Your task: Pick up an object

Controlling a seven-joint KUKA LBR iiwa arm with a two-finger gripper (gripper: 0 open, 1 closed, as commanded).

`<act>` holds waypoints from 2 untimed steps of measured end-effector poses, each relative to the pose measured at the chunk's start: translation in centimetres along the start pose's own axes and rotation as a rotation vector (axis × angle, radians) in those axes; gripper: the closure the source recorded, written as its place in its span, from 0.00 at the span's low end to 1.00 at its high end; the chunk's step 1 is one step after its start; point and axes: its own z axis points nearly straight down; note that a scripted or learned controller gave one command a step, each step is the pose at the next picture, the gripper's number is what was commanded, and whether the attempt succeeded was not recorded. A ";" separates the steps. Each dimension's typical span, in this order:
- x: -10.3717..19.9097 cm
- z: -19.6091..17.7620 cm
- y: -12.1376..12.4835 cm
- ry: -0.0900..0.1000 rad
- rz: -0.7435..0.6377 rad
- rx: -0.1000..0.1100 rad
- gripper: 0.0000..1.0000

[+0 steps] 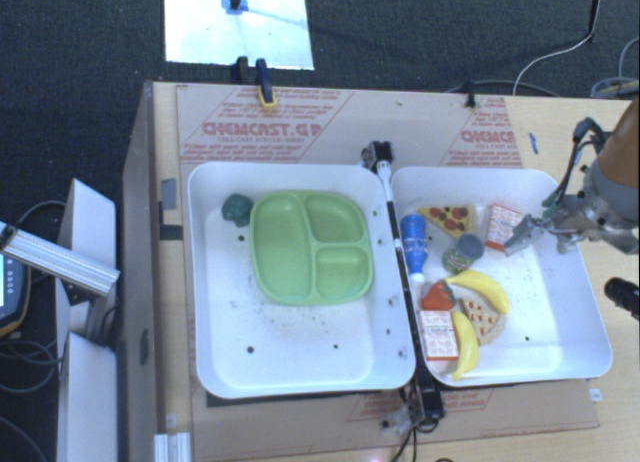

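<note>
**Arm hanging over the right bin, toy food clustered at its near-left**

The arm (612, 182) is reaching in from three o'clock, and its jaws (522, 238) are hanging over the upper right part of the right bin (570, 345). Whether the jaws are wide or narrow cannot be told from this slant; nothing is showing between them.

A red and white carton (503, 226) is lying just at nine o'clock of the jaws, close beside them. Farther toward nine o'clock a pizza slice (447, 218) and a blue bottle (412, 239) are lying near the bin's left wall, with a small grey can (464, 252) beside them. Toward seven o'clock two bananas (481, 287) are resting among a tomato (437, 297), another pizza slice (486, 319) and a second carton (435, 334).

In the left bin (300, 360) a green divided plate (310, 247) is sitting near the middle, with a dark green lump (237, 209) touching it at ten o'clock. Both bins are standing on the bench (300, 125).
</note>
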 end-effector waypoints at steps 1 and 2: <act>7.0 7.6 3.5 0.000 0.002 -0.001 0.00; 8.8 9.5 9.1 -0.011 0.002 -0.014 0.00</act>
